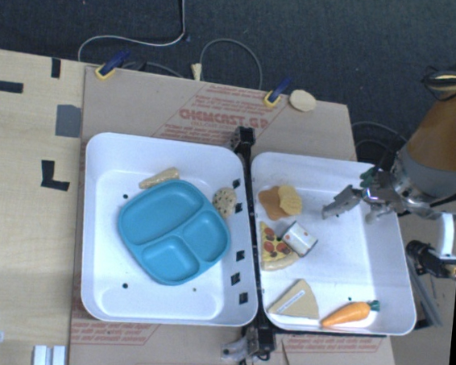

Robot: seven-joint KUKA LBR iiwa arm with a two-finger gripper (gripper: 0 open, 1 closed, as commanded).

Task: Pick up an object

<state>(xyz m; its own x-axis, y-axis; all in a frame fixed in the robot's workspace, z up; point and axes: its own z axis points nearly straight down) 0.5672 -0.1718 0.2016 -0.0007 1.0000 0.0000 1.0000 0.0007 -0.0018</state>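
Closest to the camera, at the bottom of the right bin [397,272], there's a toy carrot [349,313] and right beside it a sandwich wedge [297,300]. A bit further up sits a pizza slice [274,249] with a small white block [299,240] touching its edge, then two stacked brown cookies [279,200] (could be crackers, hard to say). The left bin [96,204] holds a blue divided plate [174,231], a chocolate chip cookie [224,200] by its corner and a tan stick [159,178] behind it. The gripper [358,203] hangs over the upper right of the right bin, fingers spread apart with nothing between them, well apart from the cookies.
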